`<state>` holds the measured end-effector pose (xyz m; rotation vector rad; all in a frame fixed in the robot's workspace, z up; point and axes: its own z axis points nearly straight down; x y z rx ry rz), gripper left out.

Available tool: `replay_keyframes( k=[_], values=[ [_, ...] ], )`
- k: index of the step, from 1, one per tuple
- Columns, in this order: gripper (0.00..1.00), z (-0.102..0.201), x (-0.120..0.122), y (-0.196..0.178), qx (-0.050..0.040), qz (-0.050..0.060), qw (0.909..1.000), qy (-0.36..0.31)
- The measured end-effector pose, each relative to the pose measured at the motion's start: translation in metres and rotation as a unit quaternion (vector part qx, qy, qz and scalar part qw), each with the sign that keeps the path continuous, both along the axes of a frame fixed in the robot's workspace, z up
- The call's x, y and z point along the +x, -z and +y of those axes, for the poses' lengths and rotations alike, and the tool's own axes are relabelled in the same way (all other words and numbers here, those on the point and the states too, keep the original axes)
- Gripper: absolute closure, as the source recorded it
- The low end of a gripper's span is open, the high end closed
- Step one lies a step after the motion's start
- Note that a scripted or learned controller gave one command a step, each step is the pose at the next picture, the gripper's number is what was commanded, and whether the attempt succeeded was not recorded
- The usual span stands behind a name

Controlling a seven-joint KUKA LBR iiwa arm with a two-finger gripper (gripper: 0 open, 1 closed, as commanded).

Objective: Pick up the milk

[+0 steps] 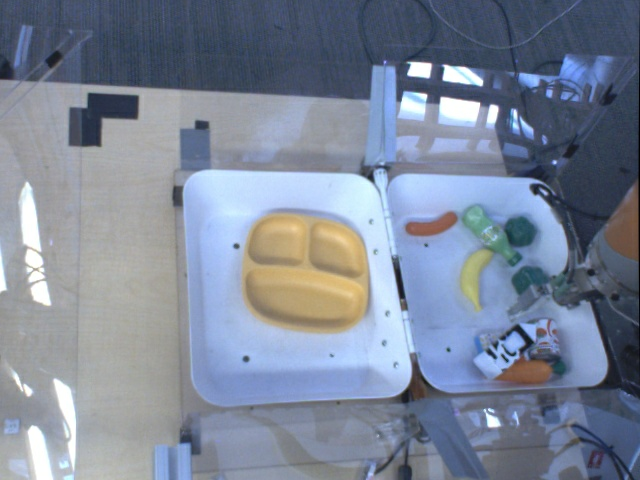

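Milk (505, 349) label black-and-white, unreadable

Two white bins (200, 268) (590, 368) sit side by side. The left one has one yellow tray (305, 271). The right one has one sausage (431, 225), one banana (475, 275), one green bottle (487, 231), one broccoli (520, 231), one milk (508, 348), one carrot (524, 372) and one can (545, 339).

The pale wooden bench (110, 298) carries 2 shallow white bins side by side — the left bin (215, 368) and the right bin (440, 358), their inner rims touching. Black patches (100, 116) lie on the bench — well apart from the fingers.
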<state>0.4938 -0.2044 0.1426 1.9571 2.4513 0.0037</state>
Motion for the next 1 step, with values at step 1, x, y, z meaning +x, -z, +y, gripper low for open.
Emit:
replay_keyframes(
  k=[1],
  values=[
    [0.0, 0.0315, -0.0013, 0.0526, -0.0028, -0.006, 0.9956, -0.094]
  ],
)
